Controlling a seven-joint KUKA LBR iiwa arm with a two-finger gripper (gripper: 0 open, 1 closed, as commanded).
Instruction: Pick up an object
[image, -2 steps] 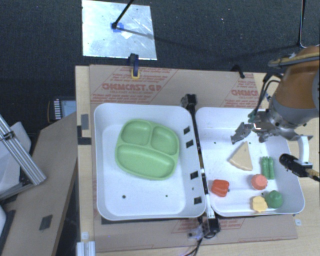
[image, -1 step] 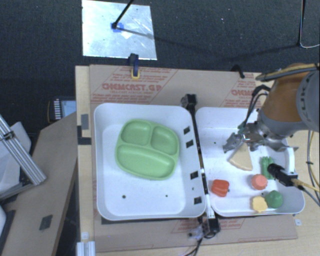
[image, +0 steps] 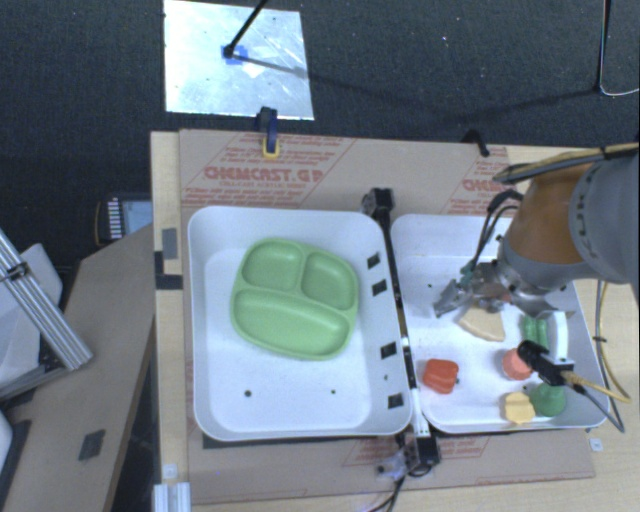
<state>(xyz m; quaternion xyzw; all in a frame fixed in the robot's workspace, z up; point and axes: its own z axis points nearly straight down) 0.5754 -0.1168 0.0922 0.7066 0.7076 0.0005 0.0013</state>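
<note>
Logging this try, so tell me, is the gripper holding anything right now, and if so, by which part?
Cannot be told. The gripper sits low in the right bin, next to a tan wedge-shaped piece, but nothing shows between its fingers.

Both bins are white: the left bin (image: 215, 400) holds a pale green divided plate (image: 296, 297). In the right bin (image: 425, 245) lie a red-orange piece (image: 440, 375), a tan wedge (image: 483, 325), a pink piece (image: 516, 365), a yellow piece (image: 517, 408) and a green one (image: 548, 400). The counter (image: 330, 170) is brown cardboard with red lettering.
</note>
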